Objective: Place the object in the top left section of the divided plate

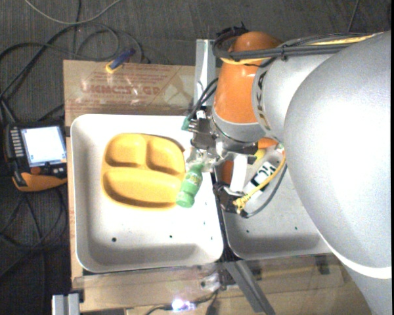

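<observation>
The jaws (198,165) hang over the right edge of the yellow divided plate (143,169), closed on the top of a small green bottle (189,188). The bottle hangs tilted just beside the plate's right rim, above the floor of the left white bin (144,238).

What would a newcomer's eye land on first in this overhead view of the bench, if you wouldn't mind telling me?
First the bulky grey arm with its orange band, filling the right side and reaching over the right white bin. Next the yellow divided plastic plate in the upper half of the left white bin. Then the small green bottle, tilted, at the plate's right edge just below the gripper.
</observation>
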